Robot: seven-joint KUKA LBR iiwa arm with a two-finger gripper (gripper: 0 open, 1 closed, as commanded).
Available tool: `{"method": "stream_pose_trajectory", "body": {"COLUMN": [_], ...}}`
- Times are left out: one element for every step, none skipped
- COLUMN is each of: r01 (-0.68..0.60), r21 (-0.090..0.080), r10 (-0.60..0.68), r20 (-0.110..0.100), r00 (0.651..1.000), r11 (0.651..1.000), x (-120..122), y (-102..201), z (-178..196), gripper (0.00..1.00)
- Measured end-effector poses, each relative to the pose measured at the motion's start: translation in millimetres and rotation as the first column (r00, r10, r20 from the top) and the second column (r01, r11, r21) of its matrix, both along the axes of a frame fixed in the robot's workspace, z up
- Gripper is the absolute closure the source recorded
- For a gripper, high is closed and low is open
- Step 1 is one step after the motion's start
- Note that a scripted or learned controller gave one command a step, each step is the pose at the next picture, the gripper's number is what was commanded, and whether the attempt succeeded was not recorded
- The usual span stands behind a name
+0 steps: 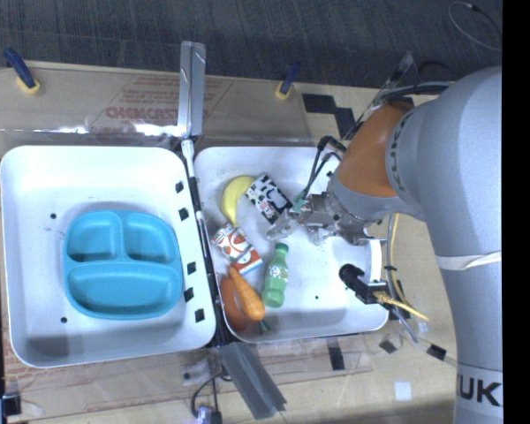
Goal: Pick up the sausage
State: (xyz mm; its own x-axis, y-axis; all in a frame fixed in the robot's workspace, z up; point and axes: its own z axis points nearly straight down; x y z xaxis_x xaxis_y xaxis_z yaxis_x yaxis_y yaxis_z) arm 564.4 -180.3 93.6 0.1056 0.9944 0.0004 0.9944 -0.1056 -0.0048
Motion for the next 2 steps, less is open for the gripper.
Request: {"method": "stream_pose_trajectory", "body": {"r01": [0.044, 0.157], "r21": [0.001, -0.001], "r10": [-0.044, -0.157], "r20": [0.000, 0.006], "r00": [0.999, 0.988], "r11": [0.999, 0.988], "x": [-88.2, -41.3], "y": [4.8, 42.2], "z": [57.1, 0.6], "gripper": [0.00, 0.00]}}
